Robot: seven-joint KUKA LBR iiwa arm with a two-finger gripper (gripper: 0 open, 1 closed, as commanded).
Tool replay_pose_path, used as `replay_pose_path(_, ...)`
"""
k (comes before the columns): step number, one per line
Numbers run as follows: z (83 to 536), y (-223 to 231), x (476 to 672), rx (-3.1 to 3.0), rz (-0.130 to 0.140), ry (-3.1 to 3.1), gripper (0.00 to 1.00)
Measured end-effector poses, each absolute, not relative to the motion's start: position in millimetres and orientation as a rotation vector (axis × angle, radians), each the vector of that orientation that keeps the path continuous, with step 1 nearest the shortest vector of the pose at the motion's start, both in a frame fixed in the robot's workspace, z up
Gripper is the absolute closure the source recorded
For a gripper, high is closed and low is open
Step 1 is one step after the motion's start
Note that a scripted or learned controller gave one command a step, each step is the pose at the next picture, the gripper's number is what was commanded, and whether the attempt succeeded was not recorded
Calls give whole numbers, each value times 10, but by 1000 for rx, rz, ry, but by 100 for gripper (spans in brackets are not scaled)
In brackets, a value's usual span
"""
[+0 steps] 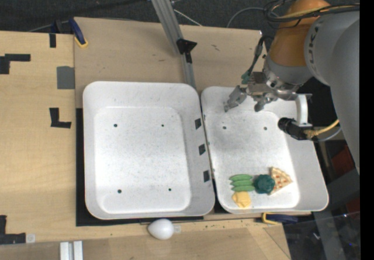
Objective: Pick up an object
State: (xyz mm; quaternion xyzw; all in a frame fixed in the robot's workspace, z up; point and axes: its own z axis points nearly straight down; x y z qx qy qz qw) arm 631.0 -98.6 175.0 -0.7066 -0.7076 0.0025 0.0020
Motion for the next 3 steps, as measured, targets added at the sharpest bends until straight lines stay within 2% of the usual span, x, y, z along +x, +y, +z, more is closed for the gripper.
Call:
replay_pose_path(2, 867, -1067, 6325, -2219, 5, -2223, 0)
replay_pose_path(3, 984, -1058, 6329, -2218, 3, -2224, 100)
